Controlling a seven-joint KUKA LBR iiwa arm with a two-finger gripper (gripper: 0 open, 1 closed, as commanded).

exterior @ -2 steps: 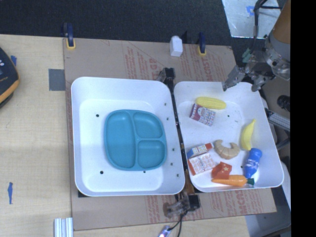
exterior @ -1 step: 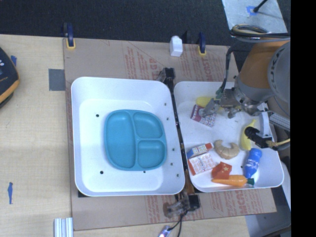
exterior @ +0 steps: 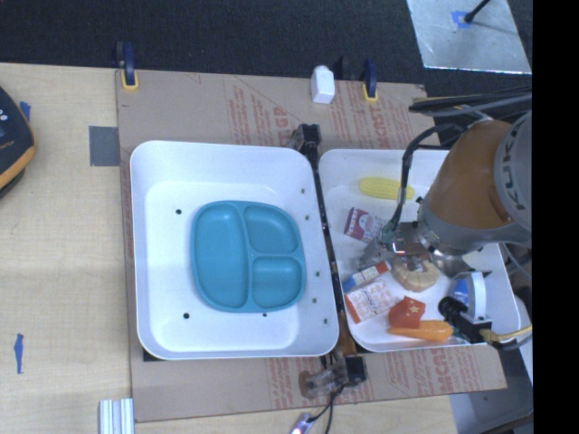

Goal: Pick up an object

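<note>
Tool (exterior: 409,259): we see it low in the right bin (exterior: 336,242); grip state we cannot tell.
Round tan object (exterior: 418,278): directly beneath it.

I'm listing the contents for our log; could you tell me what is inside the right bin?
The right bin holds a corn cob, small packets, a red piece and a carrot. The arm covers its far right part.

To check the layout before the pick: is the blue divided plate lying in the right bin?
No, the blue divided plate lies in the left bin, while the right bin holds the small items such as the corn cob.
</note>
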